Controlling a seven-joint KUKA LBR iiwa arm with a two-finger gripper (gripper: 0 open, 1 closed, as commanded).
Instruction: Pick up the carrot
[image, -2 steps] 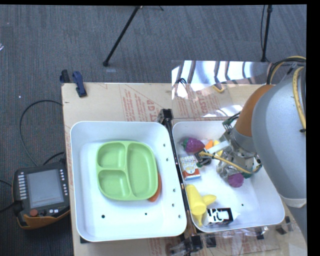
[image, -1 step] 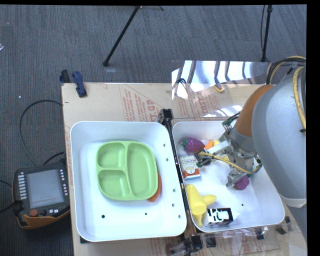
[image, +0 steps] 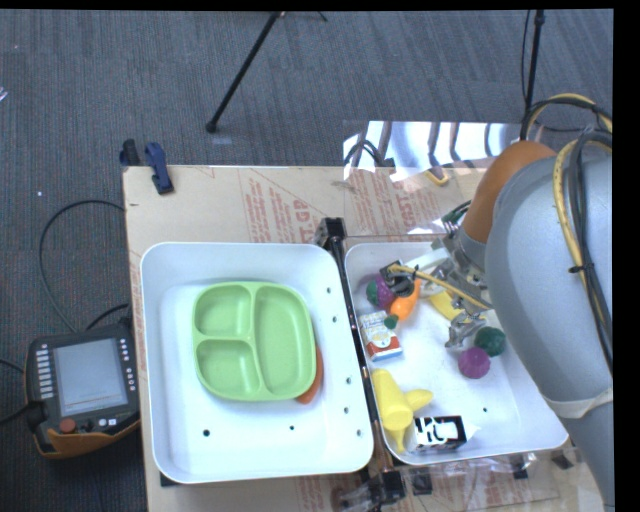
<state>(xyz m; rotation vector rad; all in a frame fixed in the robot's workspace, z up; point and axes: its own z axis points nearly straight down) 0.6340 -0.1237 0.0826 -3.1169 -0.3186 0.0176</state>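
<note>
Orange carrot (image: 403, 301), small, tapered, lying tilted in right bin (image: 520, 425); gripper (image: 462, 325) state: cannot tell.

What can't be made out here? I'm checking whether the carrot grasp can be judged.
- Gripper: the arm's body and cables cover much of it, so its state is unclear.
- Carrot: small, crowded against a purple toy; contact with the gripper is unclear.
- Orange item: mostly hidden under the green plate.

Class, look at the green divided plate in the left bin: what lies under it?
An orange edge peeks out beneath the green plate at its lower right corner. The plate covers the rest, so what it is cannot be told.
</note>
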